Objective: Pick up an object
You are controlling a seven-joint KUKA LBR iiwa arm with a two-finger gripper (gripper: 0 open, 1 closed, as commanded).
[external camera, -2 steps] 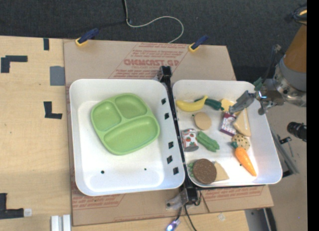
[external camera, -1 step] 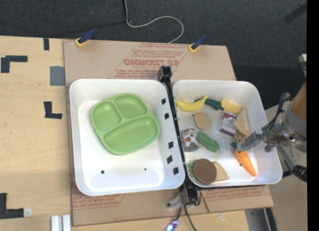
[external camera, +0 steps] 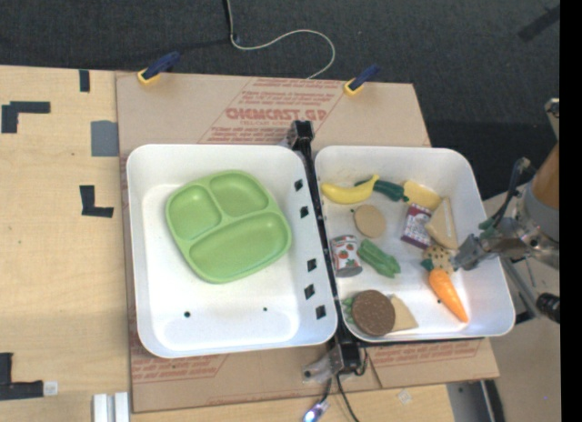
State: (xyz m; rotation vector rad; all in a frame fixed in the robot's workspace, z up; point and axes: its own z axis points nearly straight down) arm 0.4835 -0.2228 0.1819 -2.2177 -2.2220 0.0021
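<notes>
Two white bins sit side by side mid-frame. You see the left bin [external camera: 145, 229] carrying a green divided plate [external camera: 229, 226]. Right bin [external camera: 473, 175] holds the pickable clutter: banana [external camera: 346, 192] at upper left, a green piece [external camera: 379, 259] centre, small can [external camera: 346, 255] beside it, brown round cookie [external camera: 372, 312] at the lower edge, carrot [external camera: 447, 294] at lower right. Gripper [external camera: 471, 252] hangs over the bin's right rim, just above the carrot; whether it is parted or closed, you cannot tell from here.
</notes>
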